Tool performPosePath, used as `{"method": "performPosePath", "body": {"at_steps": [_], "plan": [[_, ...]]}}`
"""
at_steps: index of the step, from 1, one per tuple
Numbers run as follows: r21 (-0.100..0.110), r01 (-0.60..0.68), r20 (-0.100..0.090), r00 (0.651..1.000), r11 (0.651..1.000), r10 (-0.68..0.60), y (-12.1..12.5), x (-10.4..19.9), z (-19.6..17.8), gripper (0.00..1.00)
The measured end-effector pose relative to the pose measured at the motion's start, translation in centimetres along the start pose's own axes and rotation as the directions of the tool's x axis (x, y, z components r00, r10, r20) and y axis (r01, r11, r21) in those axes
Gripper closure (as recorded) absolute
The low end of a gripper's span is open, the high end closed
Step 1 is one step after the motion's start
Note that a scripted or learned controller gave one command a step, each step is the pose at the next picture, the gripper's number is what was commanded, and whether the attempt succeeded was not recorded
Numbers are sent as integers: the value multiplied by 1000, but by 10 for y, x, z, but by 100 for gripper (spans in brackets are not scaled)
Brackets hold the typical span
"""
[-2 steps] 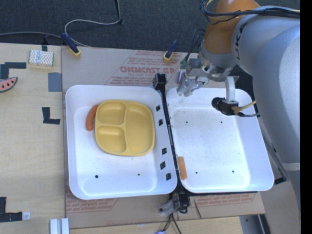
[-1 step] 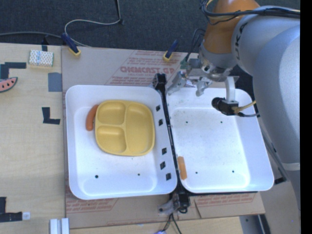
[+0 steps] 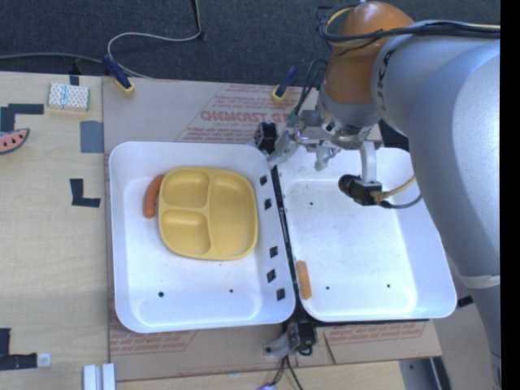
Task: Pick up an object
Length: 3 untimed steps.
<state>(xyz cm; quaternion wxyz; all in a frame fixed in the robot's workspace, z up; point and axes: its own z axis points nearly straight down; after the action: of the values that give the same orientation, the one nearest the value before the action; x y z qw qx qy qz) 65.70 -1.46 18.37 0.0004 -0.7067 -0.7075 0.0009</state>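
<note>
View from above of the gripper [image 3: 325,149] hanging over the far edge of the right bin [image 3: 422,295], near the divide between bins; whether it is wide, narrow or holding anything cannot be told. Candidate objects lie well away from it: a small orange carrot-like piece [image 3: 303,279] toward the near edge, and, in the left bin [image 3: 134,299], a yellow sectioned plate [image 3: 207,213] with an orange sausage-like piece [image 3: 150,197] touching its far side. Likely risks: closing on bare floor, or striking the bin rims. The cardboard [image 3: 219,120] beneath reads "CHEMCAST".
</note>
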Motion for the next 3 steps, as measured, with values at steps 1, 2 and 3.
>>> {"method": "performPosePath", "body": {"at_steps": [1, 2, 3], "plan": [[1, 2, -1, 1000, 1000, -2, 0, 1, -10, 100], [1, 1, -1, 1000, 1000, -1, 0, 1, -9, 0], [0, 0, 0, 1000, 1000, 0, -7, 21, 0, 0]]}}
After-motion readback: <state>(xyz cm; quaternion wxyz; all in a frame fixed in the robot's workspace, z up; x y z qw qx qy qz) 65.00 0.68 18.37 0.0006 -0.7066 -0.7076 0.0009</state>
